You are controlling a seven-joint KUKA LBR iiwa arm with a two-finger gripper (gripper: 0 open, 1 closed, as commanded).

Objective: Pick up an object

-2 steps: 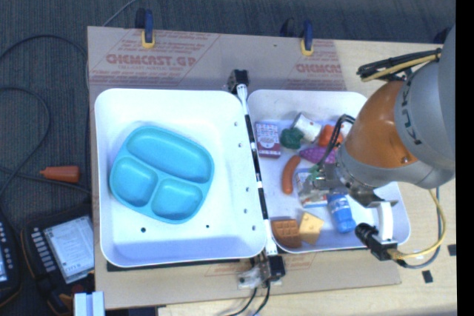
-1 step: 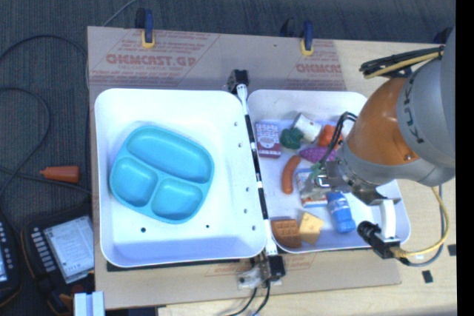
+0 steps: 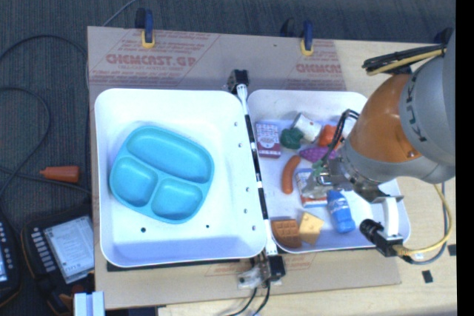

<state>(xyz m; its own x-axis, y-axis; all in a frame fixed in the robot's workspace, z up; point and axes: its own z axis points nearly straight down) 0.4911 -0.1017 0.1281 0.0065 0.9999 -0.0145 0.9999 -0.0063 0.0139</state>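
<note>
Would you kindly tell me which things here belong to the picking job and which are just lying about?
Job in hand:
gripper over the right bin
sausage
blue bottle
small carton
green piece
cheese wedge

Lying about:
blue divided tray in the left bin
clamps
orange tool on the floor

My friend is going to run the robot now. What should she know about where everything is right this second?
Gripper: low inside the right bin, among the toys; whether it is open or shut is hard to tell, and nothing is clearly held.
Right bin: orange sausage, blue bottle, yellow cheese wedge, waffle piece, green toy, small red-and-white box, purple piece.
Left bin: blue divided tray.
Done: the arm has reached the pile.
Left: grip one object and lift it.
</note>
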